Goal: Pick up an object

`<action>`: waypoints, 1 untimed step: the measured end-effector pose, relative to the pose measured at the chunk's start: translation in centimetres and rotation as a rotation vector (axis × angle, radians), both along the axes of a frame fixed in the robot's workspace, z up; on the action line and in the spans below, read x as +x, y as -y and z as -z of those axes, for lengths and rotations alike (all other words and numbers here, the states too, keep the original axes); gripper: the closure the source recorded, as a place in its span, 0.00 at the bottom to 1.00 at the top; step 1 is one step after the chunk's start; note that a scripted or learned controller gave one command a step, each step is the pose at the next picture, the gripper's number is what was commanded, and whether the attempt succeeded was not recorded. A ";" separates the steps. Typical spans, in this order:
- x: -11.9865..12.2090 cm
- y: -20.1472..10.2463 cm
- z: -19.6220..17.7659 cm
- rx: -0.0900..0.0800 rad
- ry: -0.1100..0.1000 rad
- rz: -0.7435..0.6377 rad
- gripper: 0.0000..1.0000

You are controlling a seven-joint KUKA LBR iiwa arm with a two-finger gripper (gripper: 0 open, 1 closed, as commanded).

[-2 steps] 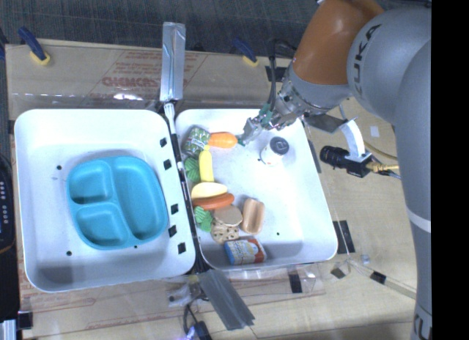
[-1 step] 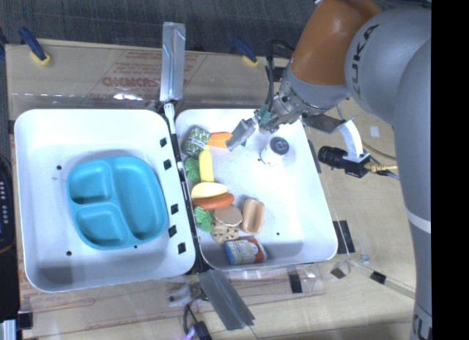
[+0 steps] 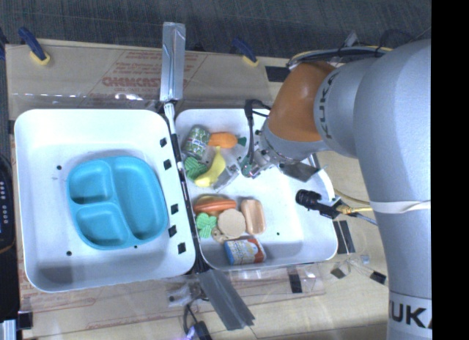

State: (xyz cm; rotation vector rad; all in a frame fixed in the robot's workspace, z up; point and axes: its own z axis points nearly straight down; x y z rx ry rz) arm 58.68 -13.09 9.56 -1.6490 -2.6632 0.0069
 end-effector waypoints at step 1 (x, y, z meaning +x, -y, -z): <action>4.8 -0.8 0.7 0.001 0.000 -0.062 0.00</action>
